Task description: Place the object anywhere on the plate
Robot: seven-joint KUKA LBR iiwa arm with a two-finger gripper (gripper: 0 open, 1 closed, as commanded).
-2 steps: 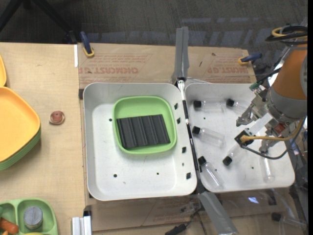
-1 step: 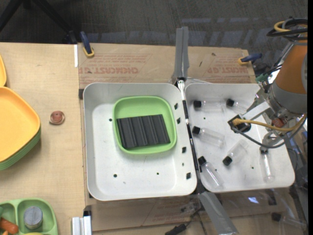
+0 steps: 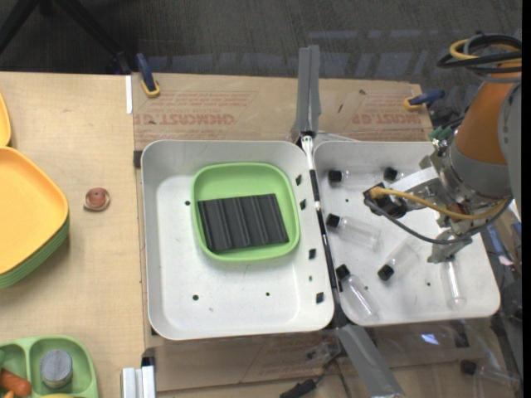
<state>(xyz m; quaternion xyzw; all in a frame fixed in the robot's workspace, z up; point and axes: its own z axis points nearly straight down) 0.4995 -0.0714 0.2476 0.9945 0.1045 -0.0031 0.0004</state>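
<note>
A green plate (image 3: pixel 242 173) lies in the left bin (image 3: pixel 174 297), toward its back. A black ridged rectangular block (image 3: pixel 242 222) rests flat on the plate, covering most of its middle. My gripper (image 3: pixel 446 249) hangs over the right side of the right bin (image 3: pixel 415 305), well apart from the plate. I see nothing held in it. Just below it a clear tube (image 3: pixel 453 284) lies on the bin floor.
Several clear tubes with black caps lie scattered in the right bin, such as one (image 3: pixel 349 228) near the divider and another (image 3: pixel 358 295) at the front. Yellow plates (image 3: pixel 29 214) and a small red knob (image 3: pixel 97 198) sit on the bench at left.
</note>
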